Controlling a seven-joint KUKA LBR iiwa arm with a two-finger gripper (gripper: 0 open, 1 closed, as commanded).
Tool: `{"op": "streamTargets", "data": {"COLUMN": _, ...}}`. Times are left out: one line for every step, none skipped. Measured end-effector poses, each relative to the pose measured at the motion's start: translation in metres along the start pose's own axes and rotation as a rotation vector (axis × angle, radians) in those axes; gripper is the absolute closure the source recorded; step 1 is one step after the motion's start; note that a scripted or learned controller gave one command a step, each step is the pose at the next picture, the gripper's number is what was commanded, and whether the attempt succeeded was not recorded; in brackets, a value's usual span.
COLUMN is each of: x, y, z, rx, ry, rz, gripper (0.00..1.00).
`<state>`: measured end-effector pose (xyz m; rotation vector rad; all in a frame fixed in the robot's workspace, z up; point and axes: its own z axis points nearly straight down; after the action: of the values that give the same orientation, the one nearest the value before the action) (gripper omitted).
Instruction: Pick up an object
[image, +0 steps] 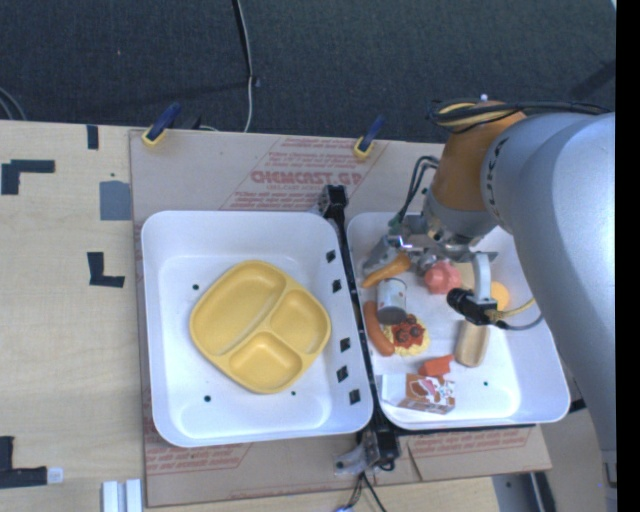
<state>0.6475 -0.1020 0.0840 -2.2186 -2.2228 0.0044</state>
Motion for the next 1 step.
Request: {"op": "streamTargets", "data": {"x": -0.0073, "y": 0.0199, "z": 0.0002, "rx": -0.001, "ry": 0.001, "rz": 0.000, "gripper": 0.00}}
